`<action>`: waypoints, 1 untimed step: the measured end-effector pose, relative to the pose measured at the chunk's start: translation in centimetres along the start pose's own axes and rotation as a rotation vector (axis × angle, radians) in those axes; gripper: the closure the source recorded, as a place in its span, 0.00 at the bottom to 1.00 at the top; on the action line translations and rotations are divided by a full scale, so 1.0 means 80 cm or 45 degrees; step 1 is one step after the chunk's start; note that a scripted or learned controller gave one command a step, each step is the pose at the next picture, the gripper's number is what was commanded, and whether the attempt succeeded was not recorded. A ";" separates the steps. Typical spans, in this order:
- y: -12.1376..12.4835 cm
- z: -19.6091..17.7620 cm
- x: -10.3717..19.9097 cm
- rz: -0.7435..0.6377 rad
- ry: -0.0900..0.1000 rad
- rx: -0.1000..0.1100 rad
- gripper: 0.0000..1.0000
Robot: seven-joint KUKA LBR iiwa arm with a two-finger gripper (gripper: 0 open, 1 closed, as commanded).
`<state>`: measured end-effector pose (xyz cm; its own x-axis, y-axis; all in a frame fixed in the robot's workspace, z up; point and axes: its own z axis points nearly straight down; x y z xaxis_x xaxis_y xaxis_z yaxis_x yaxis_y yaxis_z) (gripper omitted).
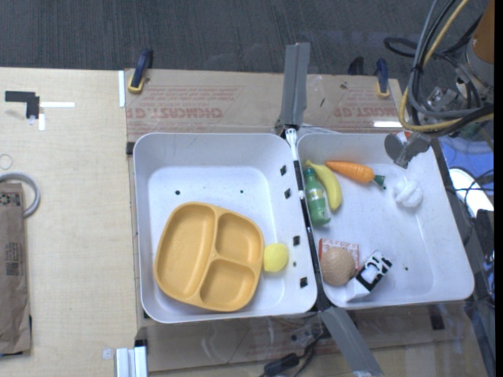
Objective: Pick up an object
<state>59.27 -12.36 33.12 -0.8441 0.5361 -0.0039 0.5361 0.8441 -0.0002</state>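
Observation:
The right bin [440, 285] holds an orange carrot [350, 171], a yellow banana [331, 185], a green bottle [317, 197], a small white lump [408, 193], a brown round object [338, 265] on a red-and-white card, and a black-and-white item [374, 272]. My gripper [403, 149] hangs at the bin's back right corner, above and just behind the white lump and to the right of the carrot. It is small and grey against the bin wall, and nothing is seen in its grasp.
The left bin [204, 159] holds a yellow divided plate [209, 255] with a yellow ball [275, 258] beside it. A grey divider post [294, 85] rises between the bins. Cables [440, 69] hang at the upper right. A brown paper bag [12, 265] lies on the far left.

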 end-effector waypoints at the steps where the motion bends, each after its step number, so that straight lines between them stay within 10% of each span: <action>1: 0.000 0.000 0.000 0.000 0.001 0.000 0.00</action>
<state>59.27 -12.36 33.11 -0.8440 0.5363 -0.0034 0.5363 0.8440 -0.0002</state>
